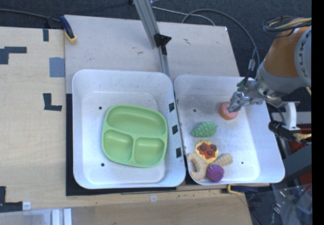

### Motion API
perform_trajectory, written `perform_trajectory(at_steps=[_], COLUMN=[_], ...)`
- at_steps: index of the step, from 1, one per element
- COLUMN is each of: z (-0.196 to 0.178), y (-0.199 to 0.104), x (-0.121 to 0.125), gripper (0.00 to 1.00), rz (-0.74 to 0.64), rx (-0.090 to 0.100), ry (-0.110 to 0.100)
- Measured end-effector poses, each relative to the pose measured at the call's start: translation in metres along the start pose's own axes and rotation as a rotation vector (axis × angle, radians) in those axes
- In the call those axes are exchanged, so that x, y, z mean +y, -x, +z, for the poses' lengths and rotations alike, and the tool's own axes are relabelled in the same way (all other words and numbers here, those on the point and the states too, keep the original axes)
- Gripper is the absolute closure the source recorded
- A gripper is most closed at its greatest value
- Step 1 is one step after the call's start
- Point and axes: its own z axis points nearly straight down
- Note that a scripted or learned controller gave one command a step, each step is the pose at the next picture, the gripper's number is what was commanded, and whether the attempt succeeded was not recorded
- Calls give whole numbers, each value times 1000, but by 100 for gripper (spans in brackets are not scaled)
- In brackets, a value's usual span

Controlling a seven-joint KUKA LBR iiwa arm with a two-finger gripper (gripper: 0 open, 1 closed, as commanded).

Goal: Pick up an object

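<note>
Your hand [236,103] sits low in the right bin [253,168], right at the small orange-pink object [227,111], which lies in that bin's upper part; you cannot tell from this angle how the hand is set or whether it has any hold of the piece, since its tip merges with the object's upper right edge. To do this grasp well, I judge you should centre over the round body rather than its edge, settle fully down before closing, and lift straight up, because a small rounded piece will likely squirt out of an off-centre pinch. Working outward, count one orange-pink object at the hand, one green bumpy piece [204,129] just below and left of it, then a tight cluster near the bin's lower left: one yellow-and-red piece [206,150], one tan piece [198,167] and one purple ball [214,173]. The left bin [88,87] holds one green divided plate [134,135]; two bins stand on the worktop [111,42]
</note>
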Motion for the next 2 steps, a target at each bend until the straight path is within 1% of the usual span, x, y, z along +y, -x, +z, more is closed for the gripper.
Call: perform_trajectory(at_steps=[1,2], z=[-60,-69], y=[6,5], x=[7,7], gripper=[100,100], rz=[1,1], rx=[-1,1], ry=[1,-4])
